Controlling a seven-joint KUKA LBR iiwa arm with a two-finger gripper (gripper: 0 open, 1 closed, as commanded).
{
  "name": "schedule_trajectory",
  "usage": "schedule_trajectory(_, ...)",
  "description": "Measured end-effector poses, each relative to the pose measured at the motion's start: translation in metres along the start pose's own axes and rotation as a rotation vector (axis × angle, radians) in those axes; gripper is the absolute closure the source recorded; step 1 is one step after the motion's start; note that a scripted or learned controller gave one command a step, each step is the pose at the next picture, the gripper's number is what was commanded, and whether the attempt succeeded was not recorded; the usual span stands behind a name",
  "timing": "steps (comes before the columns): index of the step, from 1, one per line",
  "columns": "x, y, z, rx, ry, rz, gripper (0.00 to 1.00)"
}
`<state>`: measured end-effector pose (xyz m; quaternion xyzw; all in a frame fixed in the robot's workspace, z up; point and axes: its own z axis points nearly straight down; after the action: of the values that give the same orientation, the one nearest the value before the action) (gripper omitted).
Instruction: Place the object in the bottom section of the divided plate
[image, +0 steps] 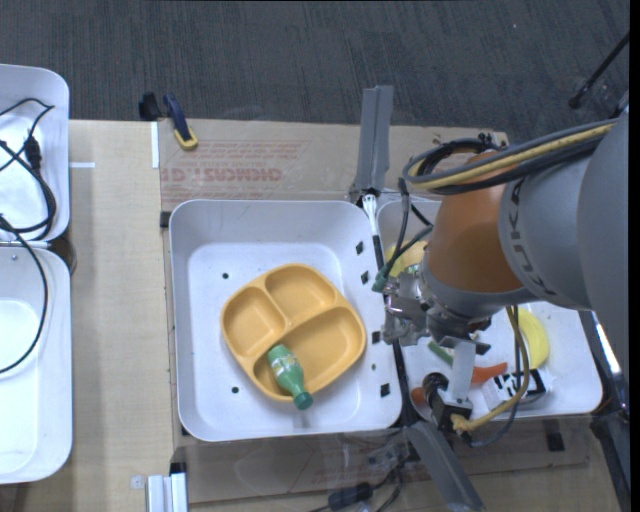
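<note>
Two bins: side by side on the table (250, 160); the left bin (185, 300) holds the plate (265, 310), and the right bin (565, 398) lies under my arm.
Plate: yellow, with three sections, lying flat near the middle of the left bin.
Bottle (288, 375): small and green, on its side in the plate's bottom section, toward that section's lower left. Its cap end reaches the rim and may hang a little over it.
End effector (437, 335): above the right bin's left edge, well apart from the bottle. My wrist hides it, so I cannot tell whether it is wide or narrow.
Right bin's contents: a yellow thing (535, 335) and an orange thing (488, 372), both near my wrist.
Done: by my judgement, the placing; the bottle rests where the task asks.
Left: little, perhaps only drawing clear.
</note>
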<state>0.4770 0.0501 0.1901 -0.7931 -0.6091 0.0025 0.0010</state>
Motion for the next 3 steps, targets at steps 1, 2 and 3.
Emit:
schedule_trajectory(1,0.124,-0.033,-0.111,-0.002,-0.001,0.029,1.00)
schedule_trajectory(2,0.125,-0.034,-0.061,0.000,-0.002,0.120,1.00)
schedule_trajectory(3,0.132,-0.035,0.066,0.000,-0.001,0.123,1.00)
